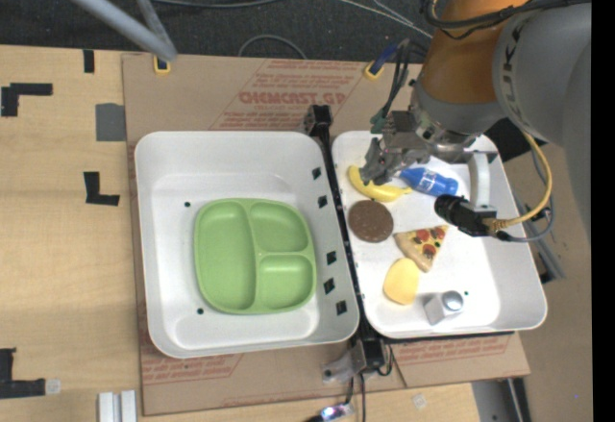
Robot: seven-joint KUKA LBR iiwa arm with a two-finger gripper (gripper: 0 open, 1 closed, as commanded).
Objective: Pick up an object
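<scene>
On the left of the brown cardboard desk (67, 247) sits a shallow white bin (163, 170), and in it lies a light green plastic plate with three sections (255, 255). Just beside it, to the right, is a second shallow white bin (514, 310) with many small things in it. At the upper left of this bin lies a yellow toy banana (373, 187). The dark metal gripper (384, 163) is right over the banana and looks to be touching it, but it is too dark and crowded there to tell how far apart its parts are or if it holds anything. Just below the banana is a round brown flat cookie (370, 221). Lower down lies a yellow lemon-shaped toy (402, 283), and near it to the right a small grey metal block (443, 305). Above those is a toy pizza slice with red dots (424, 244). A small blue plastic bottle (429, 182) lies just right of the banana. The grey arm with the orange band (476, 31) comes in from the right.
</scene>
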